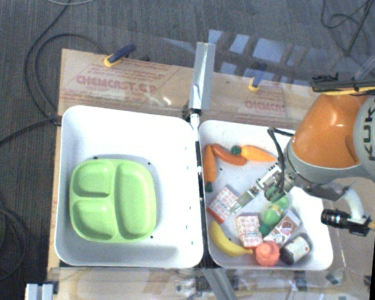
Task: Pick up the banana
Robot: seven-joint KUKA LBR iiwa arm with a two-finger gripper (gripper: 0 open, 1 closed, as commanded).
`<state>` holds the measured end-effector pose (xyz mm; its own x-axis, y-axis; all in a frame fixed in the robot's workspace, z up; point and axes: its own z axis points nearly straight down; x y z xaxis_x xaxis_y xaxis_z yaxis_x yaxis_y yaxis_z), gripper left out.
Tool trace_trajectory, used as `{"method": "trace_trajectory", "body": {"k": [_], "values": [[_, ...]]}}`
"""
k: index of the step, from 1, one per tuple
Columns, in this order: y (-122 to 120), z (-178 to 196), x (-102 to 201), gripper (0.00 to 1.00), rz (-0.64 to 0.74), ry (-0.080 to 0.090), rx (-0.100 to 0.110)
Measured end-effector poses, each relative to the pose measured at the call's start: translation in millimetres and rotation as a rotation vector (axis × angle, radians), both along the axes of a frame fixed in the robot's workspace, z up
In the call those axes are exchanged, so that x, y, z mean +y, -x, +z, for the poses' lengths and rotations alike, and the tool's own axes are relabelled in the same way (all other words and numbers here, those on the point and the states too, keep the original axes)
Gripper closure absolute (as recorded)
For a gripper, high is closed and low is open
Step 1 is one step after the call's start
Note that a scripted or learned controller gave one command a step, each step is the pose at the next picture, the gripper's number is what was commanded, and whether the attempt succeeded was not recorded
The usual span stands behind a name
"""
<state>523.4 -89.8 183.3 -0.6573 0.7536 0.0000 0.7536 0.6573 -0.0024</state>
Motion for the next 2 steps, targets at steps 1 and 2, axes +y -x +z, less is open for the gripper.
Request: {"method": "trace_trajectory", "body": {"k": [1,2], "values": [[-68.3,36.0,58.1,0.0,0.107,-0.002,-0.004],[-18.2,102.6,56.4,0.0,0.402,-0.001,-0.003]]}}
